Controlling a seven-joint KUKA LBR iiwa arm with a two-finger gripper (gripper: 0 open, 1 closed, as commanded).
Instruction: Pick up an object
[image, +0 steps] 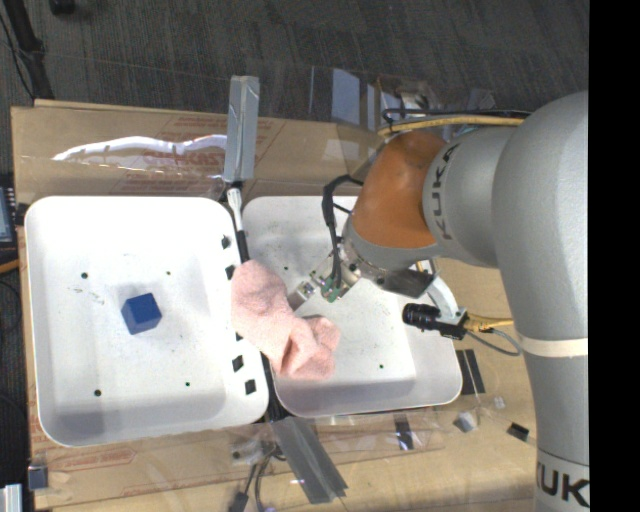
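Note:
A crumpled pink cloth lies in the right bin, draped against its left wall and reaching toward the divider. A small blue cube rests in the left bin, left of centre. My gripper hangs low over the right bin, just right of the cloth's upper part, under the orange band of the arm. The arm's bulk hides much of the wrist.
Both white bins stand side by side on a brown cardboard-covered bench. A grey post rises behind the gap between them. A black cable fitting juts over the right bin's right rim.

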